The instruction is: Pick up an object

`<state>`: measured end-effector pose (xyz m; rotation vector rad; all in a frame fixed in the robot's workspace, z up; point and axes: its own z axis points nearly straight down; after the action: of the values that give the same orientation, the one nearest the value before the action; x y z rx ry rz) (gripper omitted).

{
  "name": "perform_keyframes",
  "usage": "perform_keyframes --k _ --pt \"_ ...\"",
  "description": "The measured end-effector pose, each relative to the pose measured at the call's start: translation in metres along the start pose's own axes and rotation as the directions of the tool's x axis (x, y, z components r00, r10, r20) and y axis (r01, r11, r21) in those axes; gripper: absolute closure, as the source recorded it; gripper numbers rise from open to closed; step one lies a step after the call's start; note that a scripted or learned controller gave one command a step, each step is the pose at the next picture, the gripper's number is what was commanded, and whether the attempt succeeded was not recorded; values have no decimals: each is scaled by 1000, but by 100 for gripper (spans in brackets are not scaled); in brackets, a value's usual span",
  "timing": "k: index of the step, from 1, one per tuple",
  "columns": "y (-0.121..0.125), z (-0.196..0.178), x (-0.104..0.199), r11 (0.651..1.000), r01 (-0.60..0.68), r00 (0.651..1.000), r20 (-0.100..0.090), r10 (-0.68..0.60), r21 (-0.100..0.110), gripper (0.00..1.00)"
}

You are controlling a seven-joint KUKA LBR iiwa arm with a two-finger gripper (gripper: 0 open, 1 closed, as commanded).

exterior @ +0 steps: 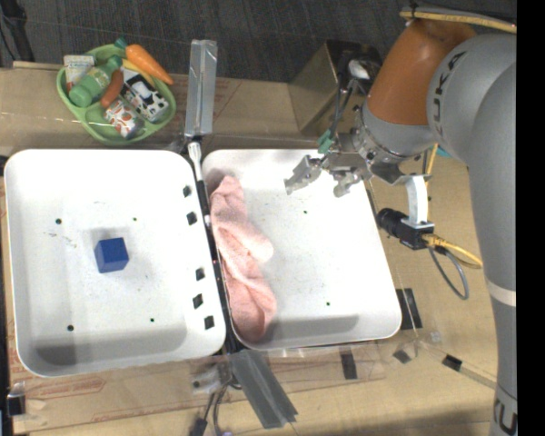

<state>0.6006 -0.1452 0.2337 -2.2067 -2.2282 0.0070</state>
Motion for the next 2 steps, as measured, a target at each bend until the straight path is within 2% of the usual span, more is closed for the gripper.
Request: perform_keyframes --k 1,2 --pt "-10 103 51 999 -46 999 1 46 1 0" --pt "-8 140 56 994 109 994 2 -109 -7 0"
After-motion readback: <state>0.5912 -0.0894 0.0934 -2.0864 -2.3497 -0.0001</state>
